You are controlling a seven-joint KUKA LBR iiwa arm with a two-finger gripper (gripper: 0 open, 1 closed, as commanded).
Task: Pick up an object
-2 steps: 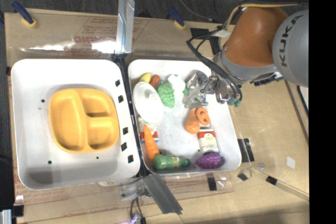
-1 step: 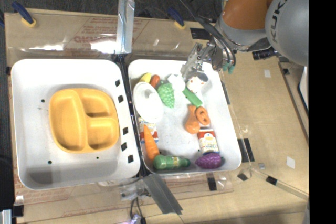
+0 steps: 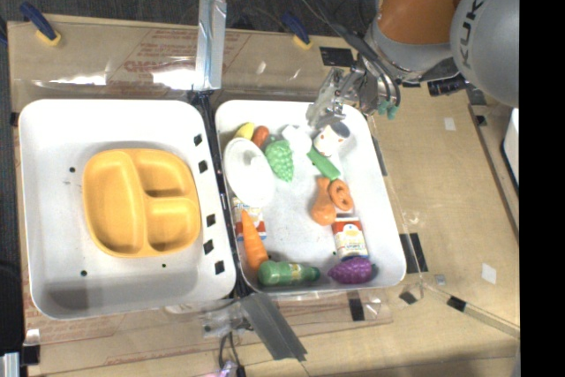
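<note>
I see the end effector (image 3: 335,106) low over the upper edge of the right bin (image 3: 388,225), just above a small white object (image 3: 331,137); whether it is clenched or released I cannot tell. Nothing looks lifted, so the pick remains undone. The left bin (image 3: 44,190) carries 1 yellow tray (image 3: 141,199).

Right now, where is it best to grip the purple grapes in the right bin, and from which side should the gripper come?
Probably the middle of the purple grapes, from straight above. They lie in the near corner of the right bin, so the bin walls crowd them; a small bottle stands just behind.
</note>
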